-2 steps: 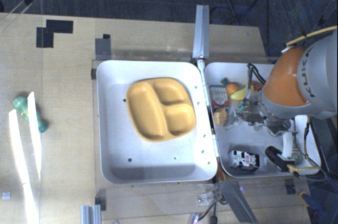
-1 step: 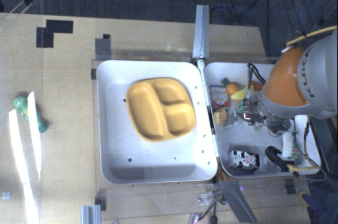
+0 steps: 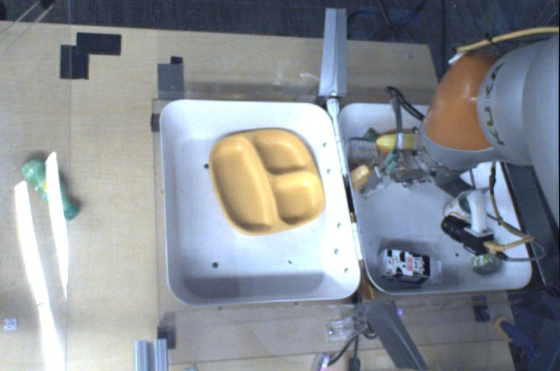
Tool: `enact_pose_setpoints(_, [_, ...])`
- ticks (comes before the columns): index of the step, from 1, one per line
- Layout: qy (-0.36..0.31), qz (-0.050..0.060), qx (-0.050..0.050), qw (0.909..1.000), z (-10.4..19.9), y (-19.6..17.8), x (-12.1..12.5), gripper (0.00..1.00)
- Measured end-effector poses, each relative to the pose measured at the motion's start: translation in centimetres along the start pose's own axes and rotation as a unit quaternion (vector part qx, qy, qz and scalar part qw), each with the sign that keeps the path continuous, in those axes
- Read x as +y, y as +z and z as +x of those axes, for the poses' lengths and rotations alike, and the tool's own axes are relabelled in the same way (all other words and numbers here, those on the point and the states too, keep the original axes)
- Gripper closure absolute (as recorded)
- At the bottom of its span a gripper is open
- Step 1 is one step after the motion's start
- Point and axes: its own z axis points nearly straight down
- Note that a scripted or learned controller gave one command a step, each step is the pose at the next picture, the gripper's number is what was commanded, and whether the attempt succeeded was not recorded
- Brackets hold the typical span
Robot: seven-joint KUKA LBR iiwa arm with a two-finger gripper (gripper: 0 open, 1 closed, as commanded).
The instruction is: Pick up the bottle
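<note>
In the right bin [image 3: 437, 277], a small yellow item with a green end [image 3: 383, 141] lies near the far left corner; it may be the bottle, but most of it is hidden by the arm. A pale yellow piece [image 3: 360, 177] lies by the bin's left wall just below it. My gripper [image 3: 391, 171] is low over this corner, between the two yellow items and close to both. Nothing can be seen held in it. The grey arm with its orange band [image 3: 455, 111] covers the bin's far right part.
A small black packet with white and red print [image 3: 404, 265] lies near the right bin's front edge. The left bin [image 3: 184, 255] holds a yellow divided tray [image 3: 265, 178]. A green-tipped object [image 3: 39, 177] lies on the bench at far left.
</note>
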Motion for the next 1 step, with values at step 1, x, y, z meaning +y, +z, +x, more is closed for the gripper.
enact_pose_setpoints(1, [0.022, 0.003, 0.001, 0.9998, -2.89, -3.32, -4.43, 0.0])
